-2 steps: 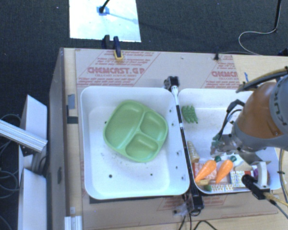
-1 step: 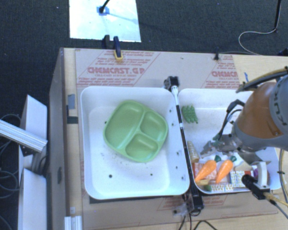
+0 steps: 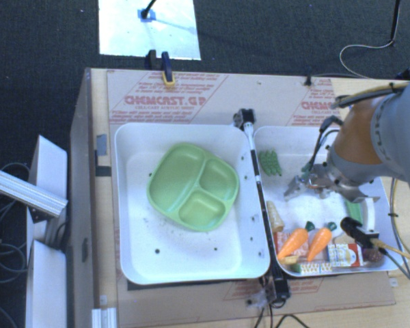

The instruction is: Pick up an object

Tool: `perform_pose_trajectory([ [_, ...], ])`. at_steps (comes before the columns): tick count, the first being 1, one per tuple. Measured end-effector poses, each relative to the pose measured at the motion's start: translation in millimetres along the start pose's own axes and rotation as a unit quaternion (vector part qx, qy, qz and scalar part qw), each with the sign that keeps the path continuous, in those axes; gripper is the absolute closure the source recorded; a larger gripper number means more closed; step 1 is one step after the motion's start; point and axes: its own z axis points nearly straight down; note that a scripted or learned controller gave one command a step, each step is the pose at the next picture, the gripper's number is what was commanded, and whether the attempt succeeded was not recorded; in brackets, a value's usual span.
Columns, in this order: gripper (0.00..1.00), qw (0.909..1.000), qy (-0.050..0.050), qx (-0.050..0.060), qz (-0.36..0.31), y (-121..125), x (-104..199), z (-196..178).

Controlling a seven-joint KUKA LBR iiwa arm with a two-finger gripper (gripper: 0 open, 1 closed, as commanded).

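Far left of the gripper [image 3: 302, 185], a green tray [image 3: 193, 186] lies alone in the left bin [image 3: 133, 203], well apart. Nearer, just left and up from it, sits a small green toy [image 3: 269, 162]. Hovering low in the right bin [image 3: 292, 137], the gripper may be spread or pressed together; I can't tell, and nothing shows in it. Below and slightly right lie two carrots [image 3: 307, 242], long axes tilted up-right, crowded against the bin's near wall with a flat packet [image 3: 331, 258] beside them. Tight quarters down there; more open floor lies around the green toy.
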Motion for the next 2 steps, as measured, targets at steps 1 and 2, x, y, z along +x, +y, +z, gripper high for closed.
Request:
perform_pose_trajectory([
  [1, 1.0, 1.0, 0.0, -0.001, -0.002, 0.8, -0.1, -10.7],
  [2, 0.0, 1.0, 0.0, -0.001, -0.002, 0.7, -0.1, -10.6],
])
